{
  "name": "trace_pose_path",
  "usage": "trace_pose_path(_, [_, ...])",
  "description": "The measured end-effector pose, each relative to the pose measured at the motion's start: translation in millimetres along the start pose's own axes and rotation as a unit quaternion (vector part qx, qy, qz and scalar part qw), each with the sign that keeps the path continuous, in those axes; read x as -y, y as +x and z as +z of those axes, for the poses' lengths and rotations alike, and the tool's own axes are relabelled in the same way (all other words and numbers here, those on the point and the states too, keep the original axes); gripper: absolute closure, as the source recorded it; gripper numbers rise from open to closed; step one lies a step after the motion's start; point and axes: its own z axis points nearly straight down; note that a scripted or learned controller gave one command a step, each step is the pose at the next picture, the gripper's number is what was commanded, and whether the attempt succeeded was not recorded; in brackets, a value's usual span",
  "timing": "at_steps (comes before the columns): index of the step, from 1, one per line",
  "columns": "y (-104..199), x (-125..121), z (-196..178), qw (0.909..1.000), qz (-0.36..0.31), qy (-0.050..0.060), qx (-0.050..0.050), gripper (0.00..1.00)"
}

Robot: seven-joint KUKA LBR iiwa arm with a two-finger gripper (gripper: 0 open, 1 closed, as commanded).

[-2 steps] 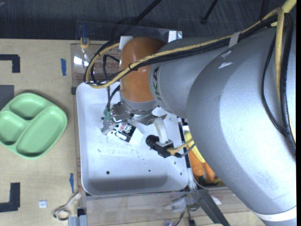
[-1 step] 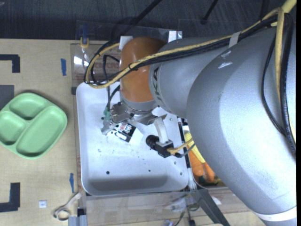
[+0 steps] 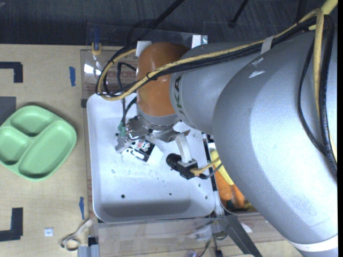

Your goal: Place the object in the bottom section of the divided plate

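A pale green divided plate [image 3: 36, 142] lies flat on the wooden bench at the far left, well apart from the white bin. It has rounded corners and three sections: two smaller ones toward the top and left, one larger along the bottom right.

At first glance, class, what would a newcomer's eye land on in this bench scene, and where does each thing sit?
The big grey arm dominates, sweeping in from the right, its orange band above the wrist over the white bin. The gripper hangs low inside that bin. Far left on the bench lies the green divided plate, well apart from the bin.
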Motion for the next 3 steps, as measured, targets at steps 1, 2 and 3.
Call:
trace_pose_path(1, [0.0,0.0,0.0,1.0000,0.000,0.000,0.000,0.00])
trace_pose_path(2, [0.0,0.0,0.0,1.0000,0.000,0.000,0.000,0.00])
trace_pose_path(3, [0.0,0.0,0.0,1.0000,0.000,0.000,0.000,0.00])
